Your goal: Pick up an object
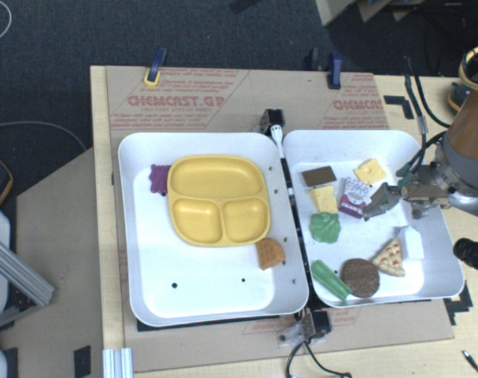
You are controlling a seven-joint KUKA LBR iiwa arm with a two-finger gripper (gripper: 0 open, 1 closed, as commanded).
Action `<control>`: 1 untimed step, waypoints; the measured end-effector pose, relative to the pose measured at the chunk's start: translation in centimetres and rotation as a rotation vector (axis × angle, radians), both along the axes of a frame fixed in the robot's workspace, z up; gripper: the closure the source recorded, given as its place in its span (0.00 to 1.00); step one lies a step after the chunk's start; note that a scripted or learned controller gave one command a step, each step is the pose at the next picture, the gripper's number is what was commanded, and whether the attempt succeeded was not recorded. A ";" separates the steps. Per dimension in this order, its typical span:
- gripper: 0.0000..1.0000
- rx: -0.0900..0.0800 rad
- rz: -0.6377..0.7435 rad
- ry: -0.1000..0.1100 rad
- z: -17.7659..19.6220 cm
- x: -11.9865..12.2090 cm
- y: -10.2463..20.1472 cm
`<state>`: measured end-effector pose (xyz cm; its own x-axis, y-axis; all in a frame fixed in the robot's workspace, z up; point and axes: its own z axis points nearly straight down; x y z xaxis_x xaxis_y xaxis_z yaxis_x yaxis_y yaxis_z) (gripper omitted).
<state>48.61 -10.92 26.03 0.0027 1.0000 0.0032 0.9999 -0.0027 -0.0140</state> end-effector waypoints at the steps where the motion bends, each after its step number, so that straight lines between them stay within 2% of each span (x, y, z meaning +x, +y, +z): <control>1: 0.00 -0.002 0.003 -0.012 0.5 0.2 0.0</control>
